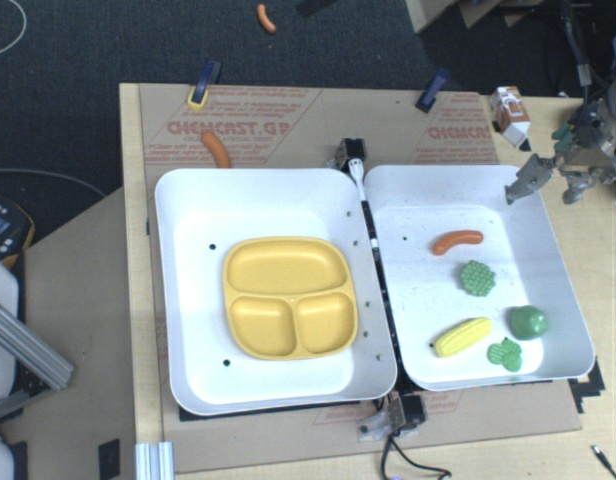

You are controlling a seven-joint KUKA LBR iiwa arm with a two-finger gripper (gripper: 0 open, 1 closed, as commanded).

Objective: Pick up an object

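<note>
In the right bin (418,353) lie an orange sausage (457,241), a green broccoli floret (477,278), a yellow corn cob (461,336), a round green fruit (528,322) and a small leafy green piece (506,354). My gripper (551,182) hovers over the bin's far right corner, up and to the right of the sausage. Its two grey fingers (524,181) are spread apart with nothing between them.
A yellow three-compartment tray (288,296) sits in the left bin (188,268). Another orange sausage (217,149) lies on the cardboard behind the left bin, and one more lies on the dark floor (266,18). Clamps (201,87) hold the board's far edge.
</note>
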